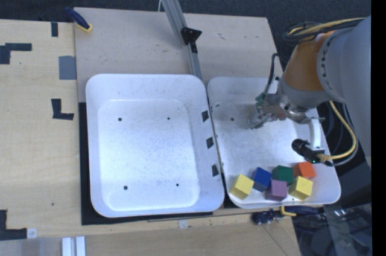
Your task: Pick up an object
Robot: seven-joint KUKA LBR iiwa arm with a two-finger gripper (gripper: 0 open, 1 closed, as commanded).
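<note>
Approach stage: nothing is held yet

The gripper (260,118) is seen over the right bin's (241,98) bare upper floor, fingers apparently narrow and empty. The blocks — yellow (242,186), blue (262,177), purple (278,189), green (282,174) — are clustered well apart at the near edge; a move toward them is called for

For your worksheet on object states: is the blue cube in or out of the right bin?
In. The blue cube sits within the right bin, near its front rim among other cubes.
</note>
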